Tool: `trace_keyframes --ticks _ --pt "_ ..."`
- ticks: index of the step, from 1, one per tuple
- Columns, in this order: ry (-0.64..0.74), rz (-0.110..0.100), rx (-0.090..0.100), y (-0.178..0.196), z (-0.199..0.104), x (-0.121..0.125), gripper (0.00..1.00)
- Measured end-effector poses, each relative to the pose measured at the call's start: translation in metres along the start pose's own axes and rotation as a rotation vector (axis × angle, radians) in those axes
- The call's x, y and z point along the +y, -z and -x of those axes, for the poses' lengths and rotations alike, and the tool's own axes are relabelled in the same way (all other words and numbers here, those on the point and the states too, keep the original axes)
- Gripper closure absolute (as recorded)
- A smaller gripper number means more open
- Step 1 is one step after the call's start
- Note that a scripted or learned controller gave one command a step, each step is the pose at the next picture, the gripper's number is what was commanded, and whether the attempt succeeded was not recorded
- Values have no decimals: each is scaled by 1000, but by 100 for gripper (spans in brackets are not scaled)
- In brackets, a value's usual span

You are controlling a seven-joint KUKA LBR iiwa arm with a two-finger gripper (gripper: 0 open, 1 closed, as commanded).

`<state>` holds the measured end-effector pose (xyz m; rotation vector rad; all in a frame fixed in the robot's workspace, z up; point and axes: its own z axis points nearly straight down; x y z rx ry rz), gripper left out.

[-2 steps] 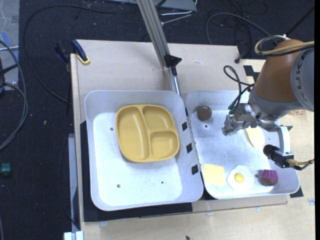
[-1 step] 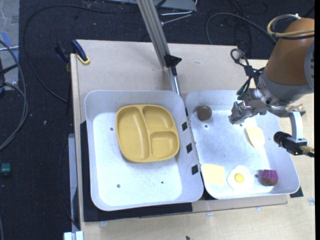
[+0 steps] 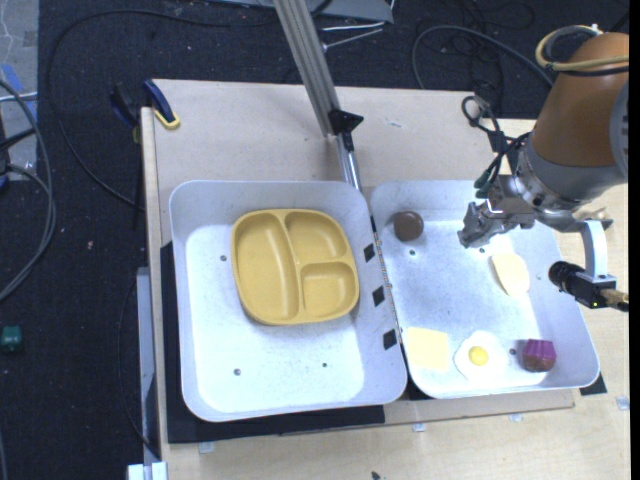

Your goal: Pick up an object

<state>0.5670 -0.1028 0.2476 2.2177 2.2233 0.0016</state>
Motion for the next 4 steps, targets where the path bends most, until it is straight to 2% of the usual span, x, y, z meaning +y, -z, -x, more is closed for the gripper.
trace_keyframes --ticks 1,3,4 --pt "6 2 1 4 -51 24 100" --pt "5 0 0 0 -138 48 100" --pt "6 0 2 -7 -198 61 100"
